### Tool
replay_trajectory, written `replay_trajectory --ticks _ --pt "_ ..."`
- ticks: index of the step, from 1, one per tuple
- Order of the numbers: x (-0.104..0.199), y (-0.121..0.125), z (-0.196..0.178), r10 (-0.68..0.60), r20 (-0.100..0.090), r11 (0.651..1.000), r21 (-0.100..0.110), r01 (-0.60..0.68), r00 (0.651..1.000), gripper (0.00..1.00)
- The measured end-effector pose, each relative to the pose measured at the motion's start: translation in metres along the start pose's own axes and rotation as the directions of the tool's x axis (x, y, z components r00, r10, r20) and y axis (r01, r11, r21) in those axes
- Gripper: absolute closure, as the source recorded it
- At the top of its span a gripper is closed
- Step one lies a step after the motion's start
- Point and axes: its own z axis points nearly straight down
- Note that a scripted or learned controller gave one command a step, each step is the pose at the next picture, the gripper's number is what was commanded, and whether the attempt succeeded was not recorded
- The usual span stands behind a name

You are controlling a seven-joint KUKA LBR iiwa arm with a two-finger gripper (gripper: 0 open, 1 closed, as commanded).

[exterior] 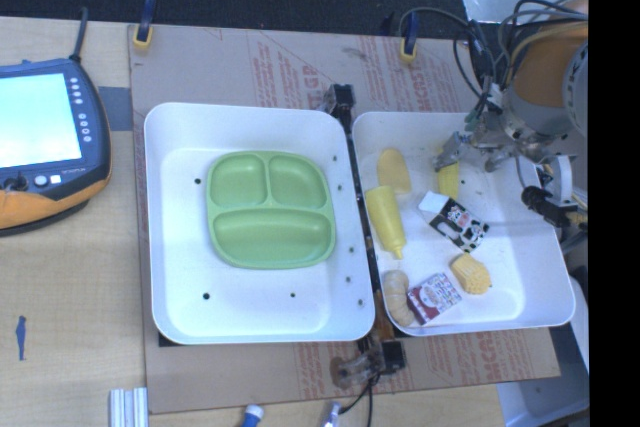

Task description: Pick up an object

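Yellow toy pieces lie in the right bin (540, 310), one small yellow block (448, 180) just beside the gripper (470, 147). I cannot tell its grasp state. Centre over the block before descending.

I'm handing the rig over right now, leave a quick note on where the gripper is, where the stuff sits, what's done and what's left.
Gripper: low over the far part of the right white bin, beside a small yellow block. Whether its fingers are open or shut cannot be made out, and nothing shows between them.
Right bin: pale yellow banana-shaped toy, yellow squeeze bottle, black-and-white cow-patterned carton, red-and-white packet, yellow corn-like piece, tan round piece.
Left white bin: green divided plate.
Done: no object lifted.
Left: grasp one and raise it.
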Motion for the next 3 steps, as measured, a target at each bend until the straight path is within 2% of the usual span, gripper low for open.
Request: replay_trajectory --ticks 1,2,3 --pt "0.055 -0.009 0.000 -0.004 -0.001 1.000 0.005 0.004 1.000 0.00" --pt "0.002 -0.007 -0.026 0.000 -0.001 1.000 0.002 0.000 1.000 0.00" --pt "0.026 0.005 0.001 -0.003 -0.002 1.000 0.006 0.003 1.000 0.00"
